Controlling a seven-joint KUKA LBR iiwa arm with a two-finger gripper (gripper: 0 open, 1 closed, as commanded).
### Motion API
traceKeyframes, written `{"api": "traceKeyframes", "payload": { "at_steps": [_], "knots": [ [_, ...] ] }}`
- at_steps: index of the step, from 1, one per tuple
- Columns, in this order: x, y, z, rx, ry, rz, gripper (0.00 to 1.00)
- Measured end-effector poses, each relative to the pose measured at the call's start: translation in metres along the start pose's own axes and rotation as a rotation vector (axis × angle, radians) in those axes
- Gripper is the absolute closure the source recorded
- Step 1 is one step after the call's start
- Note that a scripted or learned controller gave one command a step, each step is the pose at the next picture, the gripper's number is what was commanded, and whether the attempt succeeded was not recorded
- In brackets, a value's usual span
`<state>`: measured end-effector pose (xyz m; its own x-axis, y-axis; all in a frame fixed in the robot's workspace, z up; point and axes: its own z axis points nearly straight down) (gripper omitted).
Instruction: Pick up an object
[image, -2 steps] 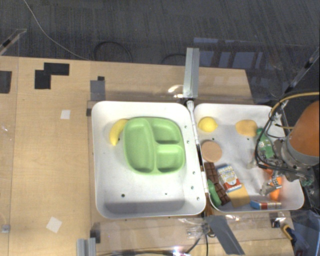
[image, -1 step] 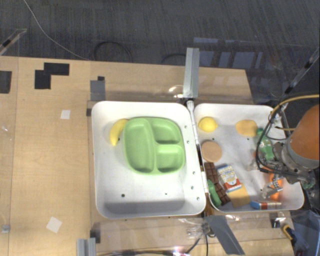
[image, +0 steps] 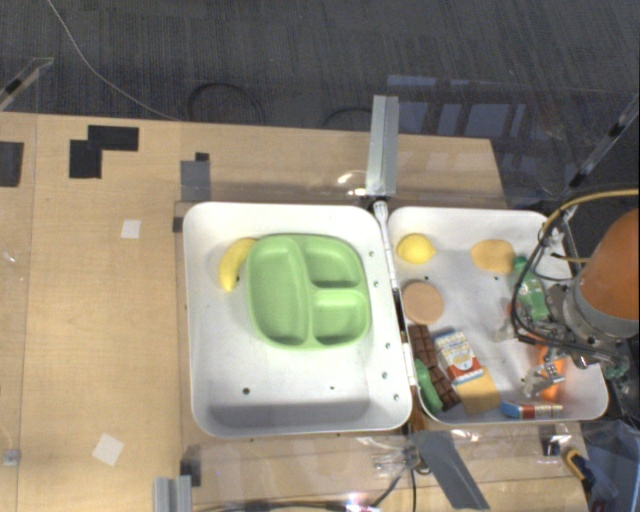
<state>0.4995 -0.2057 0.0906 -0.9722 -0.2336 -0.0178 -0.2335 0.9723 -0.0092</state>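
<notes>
The right bin (image: 455, 225) holds a yellow lemon (image: 415, 248), an orange-yellow fruit (image: 492, 255), a tan round disc (image: 423, 300), a brown chocolate bar (image: 430, 365), a small printed carton (image: 456, 356) and a yellow block (image: 480, 393). A marker (image: 530, 409) lies at the bin's near right corner. My gripper (image: 545, 377) is low over the right side of this bin, under the orange-banded wrist (image: 612, 272). A small orange thing (image: 556, 361) lies right by the gripper; whether it is held is unclear.
The left bin (image: 215, 380) carries a green divided plate (image: 305, 290) with a banana (image: 234, 262) beside its left edge. A green packet (image: 532, 298) sits under the arm's cables. A metal post (image: 381, 145) stands behind the bins.
</notes>
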Motion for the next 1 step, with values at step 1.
{"api": "traceKeyframes", "payload": {
  "at_steps": [1],
  "knots": [
    [0.0005, 0.0001, 0.0001, -0.002, 0.001, 0.062, 0.0]
  ]
}}
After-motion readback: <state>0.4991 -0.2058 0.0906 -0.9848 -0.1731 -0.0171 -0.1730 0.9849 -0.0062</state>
